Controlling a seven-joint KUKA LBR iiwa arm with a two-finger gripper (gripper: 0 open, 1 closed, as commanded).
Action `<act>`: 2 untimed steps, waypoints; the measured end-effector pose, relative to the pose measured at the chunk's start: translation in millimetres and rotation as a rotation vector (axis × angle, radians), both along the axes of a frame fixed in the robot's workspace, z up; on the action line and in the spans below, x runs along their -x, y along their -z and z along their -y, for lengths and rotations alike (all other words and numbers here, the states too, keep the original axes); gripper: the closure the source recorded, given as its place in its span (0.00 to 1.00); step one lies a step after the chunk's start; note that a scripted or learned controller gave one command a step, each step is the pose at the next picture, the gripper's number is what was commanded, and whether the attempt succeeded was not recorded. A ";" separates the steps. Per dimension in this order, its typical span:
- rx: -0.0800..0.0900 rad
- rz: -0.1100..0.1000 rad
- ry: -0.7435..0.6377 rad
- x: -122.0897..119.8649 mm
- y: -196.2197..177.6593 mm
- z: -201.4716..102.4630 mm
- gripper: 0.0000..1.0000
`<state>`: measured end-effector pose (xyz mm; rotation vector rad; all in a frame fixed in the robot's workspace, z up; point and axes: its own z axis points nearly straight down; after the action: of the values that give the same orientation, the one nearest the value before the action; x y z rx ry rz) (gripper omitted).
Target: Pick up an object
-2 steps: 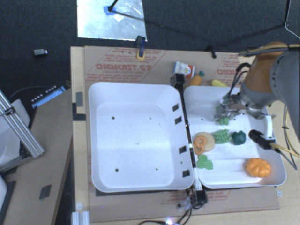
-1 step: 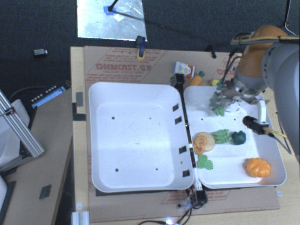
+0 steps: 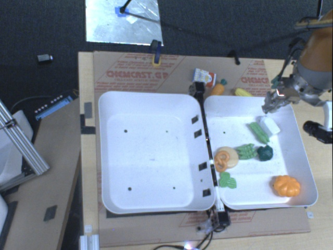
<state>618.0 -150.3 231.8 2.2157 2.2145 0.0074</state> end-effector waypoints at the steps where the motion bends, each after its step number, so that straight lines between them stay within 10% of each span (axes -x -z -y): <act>1: 0.001 0.008 -0.007 -42.6 -107.9 -3.7 1.00; 2: 0.001 0.007 -0.007 -51.7 -219.6 -5.1 1.00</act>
<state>669.7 -145.2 451.5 2.2032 2.2184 0.0142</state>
